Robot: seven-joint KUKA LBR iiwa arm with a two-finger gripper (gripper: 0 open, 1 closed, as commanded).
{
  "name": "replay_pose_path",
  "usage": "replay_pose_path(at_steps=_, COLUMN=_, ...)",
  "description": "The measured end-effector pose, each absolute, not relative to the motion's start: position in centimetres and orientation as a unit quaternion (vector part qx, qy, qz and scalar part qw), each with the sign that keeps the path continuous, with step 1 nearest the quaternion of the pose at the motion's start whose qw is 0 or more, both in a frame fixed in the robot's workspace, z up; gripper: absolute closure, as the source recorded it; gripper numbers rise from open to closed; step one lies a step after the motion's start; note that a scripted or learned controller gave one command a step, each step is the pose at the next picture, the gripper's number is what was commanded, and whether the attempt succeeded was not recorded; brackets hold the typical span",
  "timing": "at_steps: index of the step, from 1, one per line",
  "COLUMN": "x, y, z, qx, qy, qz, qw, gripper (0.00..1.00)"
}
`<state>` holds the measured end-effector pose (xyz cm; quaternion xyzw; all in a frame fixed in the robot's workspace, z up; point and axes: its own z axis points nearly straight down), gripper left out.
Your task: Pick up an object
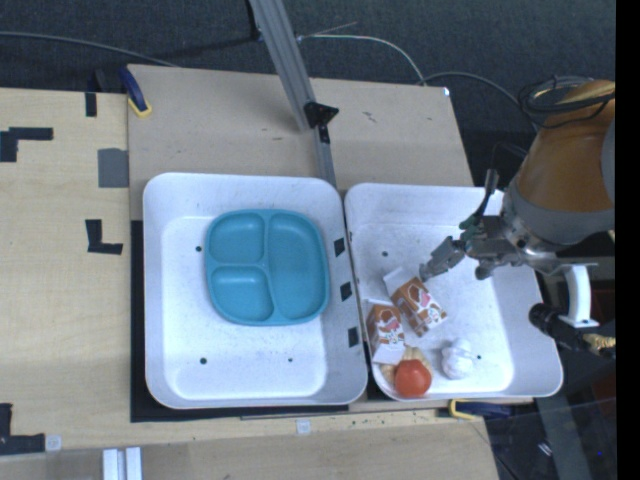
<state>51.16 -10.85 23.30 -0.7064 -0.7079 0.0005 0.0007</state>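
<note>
Several small items lie in the right bin (522, 318), near its front left corner. A brown and white packet (421, 306) is there, with a second similar packet (385, 325) beside it. In front of them sit a red round fruit (412, 377) and a white crumpled lump (458, 359). My gripper (439, 262) reaches in from the right and hangs just above and behind the first packet, pointing down to the left. Nothing shows in its grasp.
The left bin (160, 278) holds a blue divided plate (267, 266). A grey metal bar (288, 53) slants down from the top to the seam between the bins. The arm's orange and grey body (565, 178) stands over the right bin's right edge.
</note>
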Motion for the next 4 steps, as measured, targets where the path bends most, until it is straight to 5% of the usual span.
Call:
replay_pose_path(at_steps=1, x=51.2, y=-10.9, z=23.3, qx=-0.706, qy=-0.708, qz=0.0005, qw=0.001, gripper=0.00)
replay_pose_path(at_steps=4, x=52.5, y=-10.3, z=8.8, qx=-0.707, qy=-0.707, qz=0.0006, qw=0.000, gripper=0.00)
